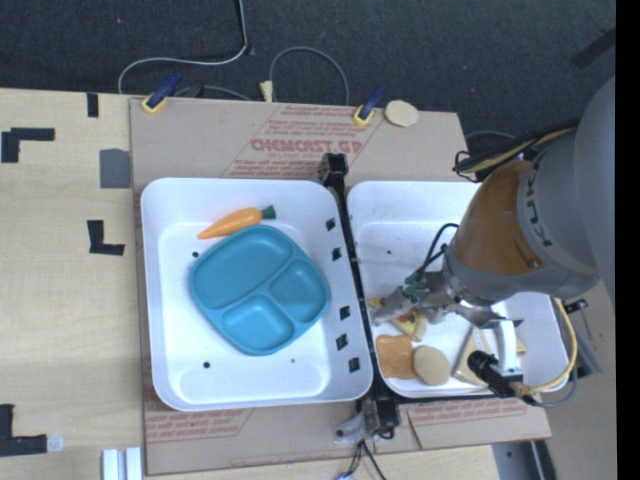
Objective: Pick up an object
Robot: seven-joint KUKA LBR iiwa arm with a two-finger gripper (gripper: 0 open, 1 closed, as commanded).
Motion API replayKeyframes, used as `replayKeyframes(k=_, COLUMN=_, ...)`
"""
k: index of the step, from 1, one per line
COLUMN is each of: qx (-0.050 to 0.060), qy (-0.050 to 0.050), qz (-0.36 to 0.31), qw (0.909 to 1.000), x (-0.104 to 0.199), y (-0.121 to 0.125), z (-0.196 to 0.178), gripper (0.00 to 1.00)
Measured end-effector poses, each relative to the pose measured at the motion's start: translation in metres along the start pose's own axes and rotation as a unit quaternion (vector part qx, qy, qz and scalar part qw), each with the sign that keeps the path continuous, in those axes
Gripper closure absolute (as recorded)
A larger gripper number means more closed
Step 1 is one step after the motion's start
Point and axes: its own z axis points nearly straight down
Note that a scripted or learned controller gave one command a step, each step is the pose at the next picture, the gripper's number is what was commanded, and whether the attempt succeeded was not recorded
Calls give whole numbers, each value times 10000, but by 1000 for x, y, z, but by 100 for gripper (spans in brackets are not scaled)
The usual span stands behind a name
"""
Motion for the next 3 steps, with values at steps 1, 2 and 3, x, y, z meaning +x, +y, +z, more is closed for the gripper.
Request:
replayKeyframes(k=1, qx=-25, qy=-7, qz=7, qw=10000, x=-2, y=2, z=-16, gripper=100)
replayKeyframes(k=2, qx=-57, qy=4, qz=-31, qw=10000, x=40, y=38, z=-100, gripper=100)
replayKeyframes(k=3, qx=-22, qy=4, qz=-11, qw=10000, x=38, y=36, z=-96, gripper=0)
